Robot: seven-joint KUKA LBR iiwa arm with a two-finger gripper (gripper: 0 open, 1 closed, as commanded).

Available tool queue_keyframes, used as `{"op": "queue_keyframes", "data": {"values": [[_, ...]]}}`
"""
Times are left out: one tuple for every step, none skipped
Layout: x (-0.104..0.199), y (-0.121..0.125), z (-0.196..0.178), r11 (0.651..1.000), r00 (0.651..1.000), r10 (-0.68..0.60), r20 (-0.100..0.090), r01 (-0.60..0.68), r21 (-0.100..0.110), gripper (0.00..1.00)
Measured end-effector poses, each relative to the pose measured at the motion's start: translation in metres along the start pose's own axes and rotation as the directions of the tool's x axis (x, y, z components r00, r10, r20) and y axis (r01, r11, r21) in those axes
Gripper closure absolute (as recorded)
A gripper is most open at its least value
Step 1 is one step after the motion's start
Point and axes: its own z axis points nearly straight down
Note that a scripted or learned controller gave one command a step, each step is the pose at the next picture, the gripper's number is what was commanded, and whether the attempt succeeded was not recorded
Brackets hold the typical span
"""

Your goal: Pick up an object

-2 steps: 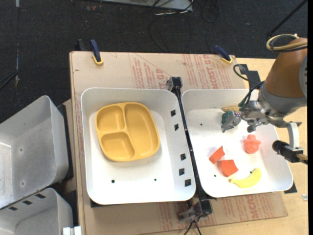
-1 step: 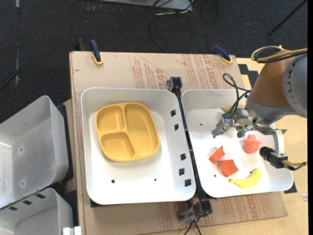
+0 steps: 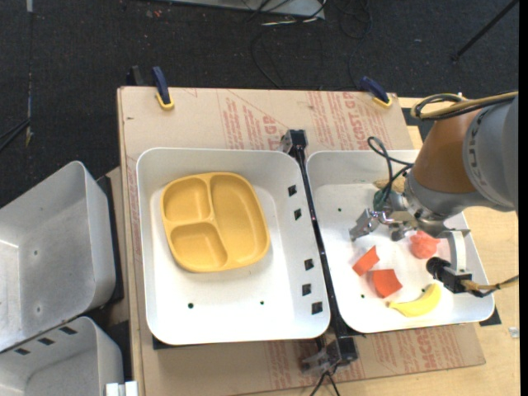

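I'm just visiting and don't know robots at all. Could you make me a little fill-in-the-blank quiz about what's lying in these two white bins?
1. The divided plate in the left bin is ____ in color.
2. The plate has ____ compartments.
3. The banana lies in the ____ bin, near its front edge.
4. The arm's gripper hangs over the ____ bin.

Missing words: yellow; three; right; right

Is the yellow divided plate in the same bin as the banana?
No, the yellow divided plate lies in the left bin, while the banana lies in the right bin near its front edge.
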Motion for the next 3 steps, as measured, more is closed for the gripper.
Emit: {"op": "queue_keyframes", "data": {"values": [[0.000,0.001,-0.012,1.000,1.000,0.001,0.001,-0.001,-0.005,1.00],[0.005,0.001,-0.075,1.000,1.000,-0.004,0.003,0.004,-0.011,1.00],[0.001,0.004,-0.118,1.000,1.000,-0.003,0.003,0.003,-0.010,1.00]]}}
